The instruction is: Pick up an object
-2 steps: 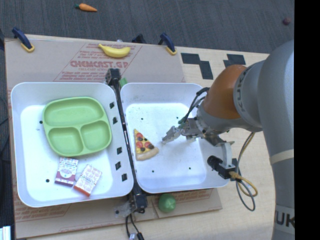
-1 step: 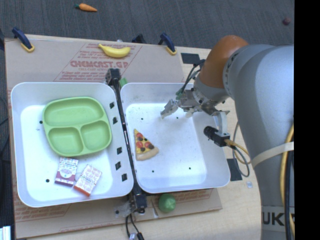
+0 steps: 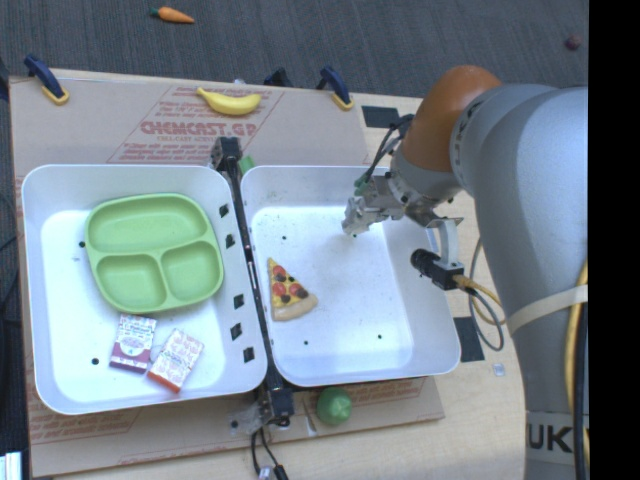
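A toy pizza slice (image 3: 286,291) lies in the right bin (image 3: 400,348), near its left wall. In the left bin (image 3: 45,268) sit a green divided plate (image 3: 153,250) and two small snack packets (image 3: 133,342) (image 3: 176,358). My gripper (image 3: 353,223) hangs over the upper middle of the right bin, up and to the right of the pizza slice and well apart from it. Nothing shows between its tips.
A toy banana (image 3: 229,99) lies on the cardboard behind the bins. A green ball (image 3: 334,405) rests at the bench's front edge below the right bin. A toy carrot (image 3: 174,14) lies on the floor. The arm's bulk covers the right side.
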Available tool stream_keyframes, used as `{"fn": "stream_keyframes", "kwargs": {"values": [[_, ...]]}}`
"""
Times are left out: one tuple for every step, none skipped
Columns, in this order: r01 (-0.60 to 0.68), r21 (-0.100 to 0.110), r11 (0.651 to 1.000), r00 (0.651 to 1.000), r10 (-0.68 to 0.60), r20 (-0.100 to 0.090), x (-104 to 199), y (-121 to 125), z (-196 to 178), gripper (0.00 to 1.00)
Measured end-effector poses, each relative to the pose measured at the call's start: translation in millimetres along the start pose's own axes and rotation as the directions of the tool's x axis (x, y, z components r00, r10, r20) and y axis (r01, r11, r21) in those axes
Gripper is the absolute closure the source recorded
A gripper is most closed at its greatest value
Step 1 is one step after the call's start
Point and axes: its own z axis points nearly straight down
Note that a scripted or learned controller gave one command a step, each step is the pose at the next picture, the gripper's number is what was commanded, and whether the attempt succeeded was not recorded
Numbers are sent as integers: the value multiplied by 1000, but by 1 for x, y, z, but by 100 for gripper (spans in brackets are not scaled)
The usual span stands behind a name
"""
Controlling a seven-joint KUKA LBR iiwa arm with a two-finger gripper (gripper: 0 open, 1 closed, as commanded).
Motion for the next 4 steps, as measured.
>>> {"fn": "stream_keyframes", "kwargs": {"values": [[0,0,1000,1000,0,0,0,0,0,0],[-3,1,1000,1000,3,1,-16,-35,-14,0],[-3,0,1000,1000,3,0,-16,-6,-16,0],[-4,0,1000,1000,4,1,22,-141,-111,0]]}}
